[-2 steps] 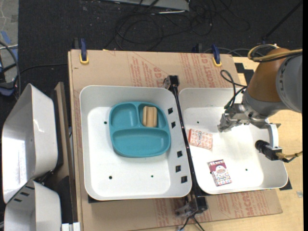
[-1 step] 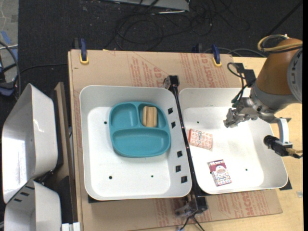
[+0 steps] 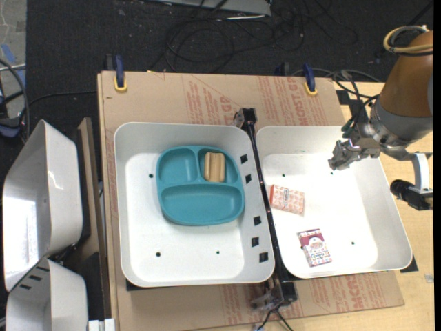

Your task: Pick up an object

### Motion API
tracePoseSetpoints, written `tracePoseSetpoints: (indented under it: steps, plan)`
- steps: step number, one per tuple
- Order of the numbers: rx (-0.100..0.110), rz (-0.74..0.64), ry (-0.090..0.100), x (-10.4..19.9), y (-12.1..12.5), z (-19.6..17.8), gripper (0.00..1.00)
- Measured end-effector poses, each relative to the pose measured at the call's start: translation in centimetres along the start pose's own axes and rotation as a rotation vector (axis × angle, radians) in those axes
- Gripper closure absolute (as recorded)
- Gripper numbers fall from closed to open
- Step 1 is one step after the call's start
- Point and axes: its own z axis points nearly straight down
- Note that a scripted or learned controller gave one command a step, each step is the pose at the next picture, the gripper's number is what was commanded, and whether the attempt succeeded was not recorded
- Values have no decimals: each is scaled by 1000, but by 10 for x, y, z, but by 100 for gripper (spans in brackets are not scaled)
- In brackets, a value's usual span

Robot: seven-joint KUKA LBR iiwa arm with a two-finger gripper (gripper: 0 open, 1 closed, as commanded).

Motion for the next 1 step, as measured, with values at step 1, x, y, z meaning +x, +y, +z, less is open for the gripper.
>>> tracePoseSetpoints:
  steps: [1]
  plan:
    - [0,0,0,0,1,-47,100]
